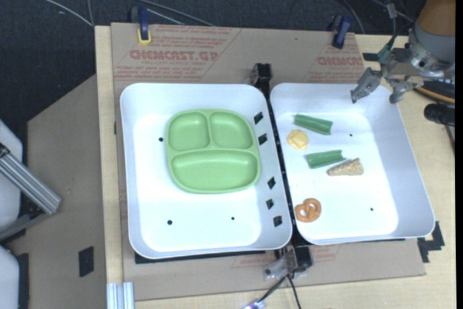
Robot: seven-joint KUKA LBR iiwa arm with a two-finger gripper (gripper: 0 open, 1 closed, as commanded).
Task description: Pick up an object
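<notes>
Plate (213, 150) left; perhaps pretzel (309, 210) right

Fixed overhead camera slants down on both bins (137, 155).

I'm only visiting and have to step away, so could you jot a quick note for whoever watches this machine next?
Claw: open, holding nothing, above the far right corner of the right bin.
Right bin holds: two green pieces, a yellow piece, a tan wedge, a pretzel.
Left bin: a green divided plate.
Done: nothing picked up yet.
Left: lower onto one item, grip it and lift.
</notes>
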